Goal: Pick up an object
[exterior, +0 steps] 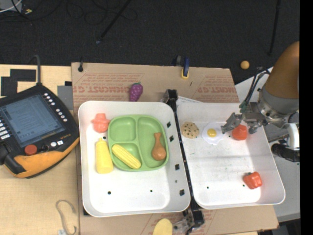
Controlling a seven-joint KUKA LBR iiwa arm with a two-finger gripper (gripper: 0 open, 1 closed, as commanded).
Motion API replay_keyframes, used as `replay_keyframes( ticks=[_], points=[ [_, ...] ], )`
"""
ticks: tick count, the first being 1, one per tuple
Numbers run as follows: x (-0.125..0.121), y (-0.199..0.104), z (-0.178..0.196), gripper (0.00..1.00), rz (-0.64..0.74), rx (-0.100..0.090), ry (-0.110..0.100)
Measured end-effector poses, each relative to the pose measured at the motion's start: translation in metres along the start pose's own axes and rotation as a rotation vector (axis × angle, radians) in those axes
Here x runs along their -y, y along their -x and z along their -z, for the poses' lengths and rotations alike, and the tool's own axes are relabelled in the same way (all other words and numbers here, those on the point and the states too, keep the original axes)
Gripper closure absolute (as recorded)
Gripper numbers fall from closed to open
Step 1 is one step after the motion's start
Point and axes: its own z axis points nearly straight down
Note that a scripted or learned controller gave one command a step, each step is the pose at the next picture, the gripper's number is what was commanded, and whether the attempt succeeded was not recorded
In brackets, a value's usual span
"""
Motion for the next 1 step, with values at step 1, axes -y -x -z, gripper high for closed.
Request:
replay_keyframes(
  ticks=[1],
  points=[
    [0.0,-0.0063,-0.0433,0.0,0.003,-0.001,-0.004]
  ],
)
